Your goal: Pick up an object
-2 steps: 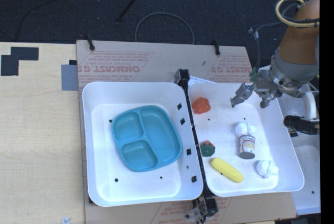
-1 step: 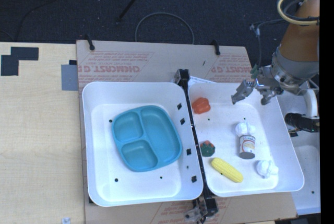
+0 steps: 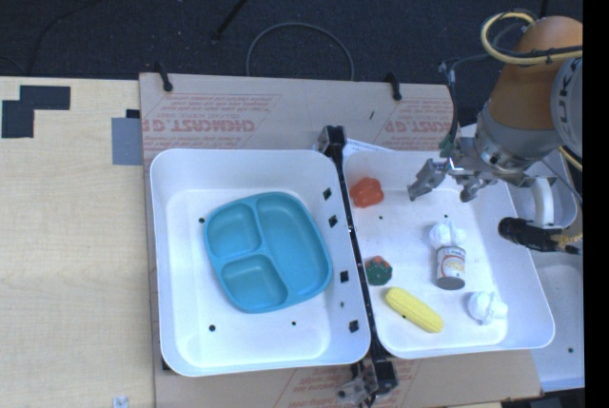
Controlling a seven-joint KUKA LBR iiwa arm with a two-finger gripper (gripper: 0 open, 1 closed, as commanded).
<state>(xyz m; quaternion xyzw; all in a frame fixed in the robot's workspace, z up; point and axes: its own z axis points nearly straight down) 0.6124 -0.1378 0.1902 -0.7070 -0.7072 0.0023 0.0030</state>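
The grey two-finger gripper (image 3: 447, 180), jaws spread and empty, hovers between the orange rounded toy (image 3: 366, 193) and small white bottle (image 3: 450, 265), so a descent here likely closes on nothing.

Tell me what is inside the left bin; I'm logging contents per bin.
The left bin holds one blue divided tray, lying flat with three compartments, none holding anything. Whatever lies beneath the tray is covered.
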